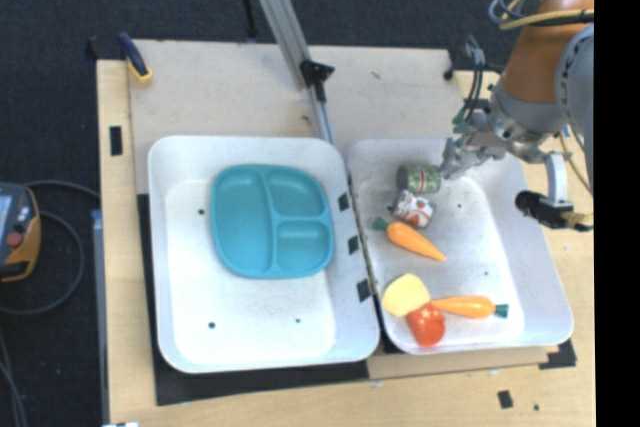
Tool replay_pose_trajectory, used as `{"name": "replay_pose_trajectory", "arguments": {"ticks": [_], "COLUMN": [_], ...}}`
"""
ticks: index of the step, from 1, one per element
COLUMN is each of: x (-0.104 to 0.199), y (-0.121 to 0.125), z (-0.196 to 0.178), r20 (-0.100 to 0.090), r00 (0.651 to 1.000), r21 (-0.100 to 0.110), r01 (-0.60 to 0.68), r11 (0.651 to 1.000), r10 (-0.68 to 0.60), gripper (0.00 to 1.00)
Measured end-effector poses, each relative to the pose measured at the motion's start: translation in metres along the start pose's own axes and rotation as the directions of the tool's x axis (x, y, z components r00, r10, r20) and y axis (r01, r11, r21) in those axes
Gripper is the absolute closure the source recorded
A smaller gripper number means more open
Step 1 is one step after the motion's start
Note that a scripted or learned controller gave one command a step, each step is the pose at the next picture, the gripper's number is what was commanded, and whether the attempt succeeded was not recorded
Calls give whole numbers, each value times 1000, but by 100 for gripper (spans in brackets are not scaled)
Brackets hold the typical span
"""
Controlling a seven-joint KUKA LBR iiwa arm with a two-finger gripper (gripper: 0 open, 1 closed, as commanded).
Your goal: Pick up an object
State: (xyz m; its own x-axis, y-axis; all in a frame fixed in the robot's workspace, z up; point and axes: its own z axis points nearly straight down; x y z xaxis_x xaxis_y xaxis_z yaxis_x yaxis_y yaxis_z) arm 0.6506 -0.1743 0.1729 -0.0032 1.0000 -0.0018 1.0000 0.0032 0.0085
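Green-labelled can (423, 180) lies on its side in the right bin (530, 260), near the rear wall, long axis roughly left-right. Label text is not legible. The gripper (455, 160) sits just beside the can's right end; its opening cannot be determined. A crumpled red-white packet (414, 209) lies just in front of the can.

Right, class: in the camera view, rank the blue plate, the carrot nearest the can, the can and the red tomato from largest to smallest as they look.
1. Blue plate, by far the largest.
2. Carrot nearest the can.
3. Can and red tomato: they look about alike, so I won't rank them.
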Motion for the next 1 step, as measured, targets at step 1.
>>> {"name": "replay_pose_trajectory", "arguments": {"ticks": [1], "x": [-5], "y": [-7], "z": [-49], "r20": [0], "r00": [1000], "r21": [3], "r01": [-4], "r11": [1000], "r10": [4], "gripper": [100]}}
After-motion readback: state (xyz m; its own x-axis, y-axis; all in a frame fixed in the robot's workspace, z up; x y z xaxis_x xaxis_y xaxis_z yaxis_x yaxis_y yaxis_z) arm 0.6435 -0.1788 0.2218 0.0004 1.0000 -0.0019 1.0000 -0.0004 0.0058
